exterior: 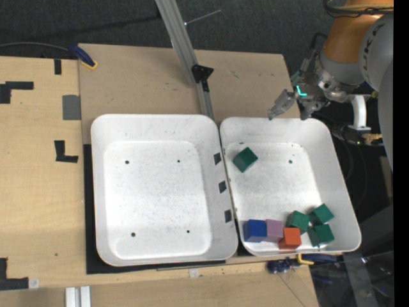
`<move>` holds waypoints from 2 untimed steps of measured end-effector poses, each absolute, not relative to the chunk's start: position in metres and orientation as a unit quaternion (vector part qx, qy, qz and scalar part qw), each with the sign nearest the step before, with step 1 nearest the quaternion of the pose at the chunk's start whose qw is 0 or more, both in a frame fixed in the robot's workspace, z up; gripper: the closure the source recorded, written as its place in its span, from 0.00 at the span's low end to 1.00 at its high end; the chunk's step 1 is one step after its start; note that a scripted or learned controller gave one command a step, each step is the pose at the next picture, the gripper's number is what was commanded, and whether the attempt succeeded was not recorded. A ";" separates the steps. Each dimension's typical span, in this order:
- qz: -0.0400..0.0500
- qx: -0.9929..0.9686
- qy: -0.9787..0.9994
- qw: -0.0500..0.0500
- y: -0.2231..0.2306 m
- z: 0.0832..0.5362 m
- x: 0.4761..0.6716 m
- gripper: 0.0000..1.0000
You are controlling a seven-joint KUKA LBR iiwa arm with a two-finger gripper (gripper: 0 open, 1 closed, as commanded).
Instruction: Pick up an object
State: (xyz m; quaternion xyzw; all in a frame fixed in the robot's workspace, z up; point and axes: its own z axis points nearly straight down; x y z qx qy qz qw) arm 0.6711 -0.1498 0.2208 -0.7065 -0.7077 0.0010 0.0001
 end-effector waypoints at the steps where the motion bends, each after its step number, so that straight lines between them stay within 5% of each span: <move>1: 0.002 -0.707 -0.707 0.002 -0.158 0.172 0.669 0.00; 2: 0.002 -0.706 -0.708 0.002 -0.150 0.124 0.664 0.00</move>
